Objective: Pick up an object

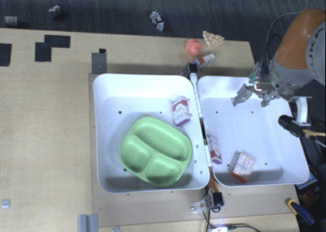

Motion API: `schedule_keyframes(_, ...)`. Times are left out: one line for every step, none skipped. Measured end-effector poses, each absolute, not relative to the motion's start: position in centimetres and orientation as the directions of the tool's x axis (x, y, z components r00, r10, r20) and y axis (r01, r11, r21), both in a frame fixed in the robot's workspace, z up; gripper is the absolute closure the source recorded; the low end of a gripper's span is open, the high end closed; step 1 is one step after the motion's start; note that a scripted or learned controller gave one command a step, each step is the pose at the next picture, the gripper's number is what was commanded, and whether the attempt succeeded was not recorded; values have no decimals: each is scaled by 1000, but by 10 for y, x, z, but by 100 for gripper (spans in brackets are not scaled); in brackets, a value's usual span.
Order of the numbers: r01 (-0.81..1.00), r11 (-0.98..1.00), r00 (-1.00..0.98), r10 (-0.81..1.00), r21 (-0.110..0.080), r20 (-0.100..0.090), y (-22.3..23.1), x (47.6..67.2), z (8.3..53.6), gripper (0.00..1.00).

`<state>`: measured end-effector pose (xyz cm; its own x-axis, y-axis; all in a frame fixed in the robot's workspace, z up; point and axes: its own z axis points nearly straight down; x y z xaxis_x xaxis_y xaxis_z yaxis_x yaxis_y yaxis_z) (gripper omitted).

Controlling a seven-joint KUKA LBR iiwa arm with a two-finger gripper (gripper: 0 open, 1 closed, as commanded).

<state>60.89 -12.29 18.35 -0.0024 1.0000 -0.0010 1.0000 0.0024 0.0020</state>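
Tool point(253, 96) above right bin point(285, 175), fingers spread

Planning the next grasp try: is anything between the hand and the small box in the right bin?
Nothing visible: bare bin floor lies between the hand and the small box in the right bin.
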Motion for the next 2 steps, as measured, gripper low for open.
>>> schedule_keyframes(1000, 3, -3, 1000, 5, -2, -207, 602, 213, 0)
schedule_keyframes(1000, 5, -5, 1000, 7, -2, -196, 608, 325, 0)
